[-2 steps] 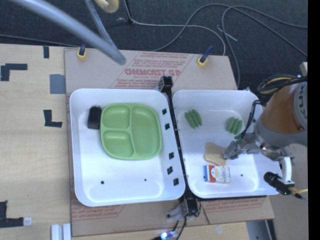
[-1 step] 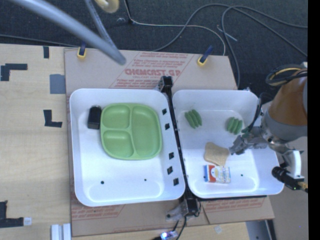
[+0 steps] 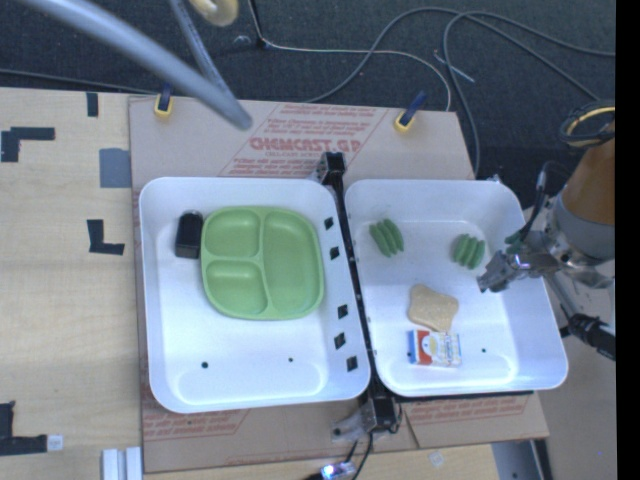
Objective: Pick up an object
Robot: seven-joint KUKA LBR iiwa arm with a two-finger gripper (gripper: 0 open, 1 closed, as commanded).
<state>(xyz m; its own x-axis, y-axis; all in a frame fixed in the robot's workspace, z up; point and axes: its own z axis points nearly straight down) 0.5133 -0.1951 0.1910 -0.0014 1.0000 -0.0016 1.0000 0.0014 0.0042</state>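
The gripper (image 3: 497,275) hangs over the right-hand edge of the right bin (image 3: 520,363), at the end of the grey arm (image 3: 590,208) with its orange band. It is too small and dark here to tell whether it is released or clenched, and nothing can be seen in it. Inside the right bin, a green ridged piece (image 3: 467,251) lies just beside the gripper, toward the bin's middle. A second green piece (image 3: 386,236) lies near the bin's left wall. A tan sponge-like block (image 3: 433,308) sits near the bin's centre, touching a small white packet (image 3: 434,348) below it. The left bin (image 3: 240,373), beside the right bin, holds a green divided plate (image 3: 263,262) and a small black object (image 3: 188,235). Both bins rest on cardboard (image 3: 300,133) on the tabletop (image 3: 60,298).
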